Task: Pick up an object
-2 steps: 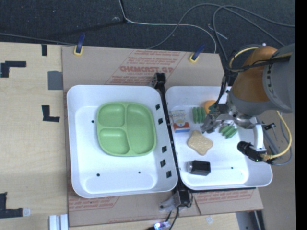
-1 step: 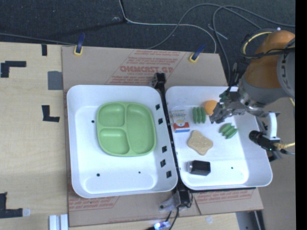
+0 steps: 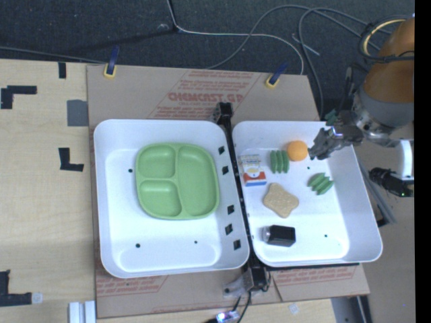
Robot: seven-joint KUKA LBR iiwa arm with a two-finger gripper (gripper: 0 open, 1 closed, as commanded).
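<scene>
Black block (image 3: 279, 235) nearest, by near edge of right bin (image 3: 357, 244); tan bread slice (image 3: 280, 200) just beyond it; orange ball (image 3: 297, 151) toward far edge. Gripper (image 3: 322, 147) just right of ball, over far right part of bin; whether open or clenched, cannot tell. Arm (image 3: 385, 93) slants in from right edge. Green divided plate (image 3: 178, 181) in left bin (image 3: 111, 247)

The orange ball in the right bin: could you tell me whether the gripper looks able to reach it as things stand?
Probably yes. The gripper sits just right of the orange ball, with nothing between them; the green piece lies on the ball's far side.
</scene>
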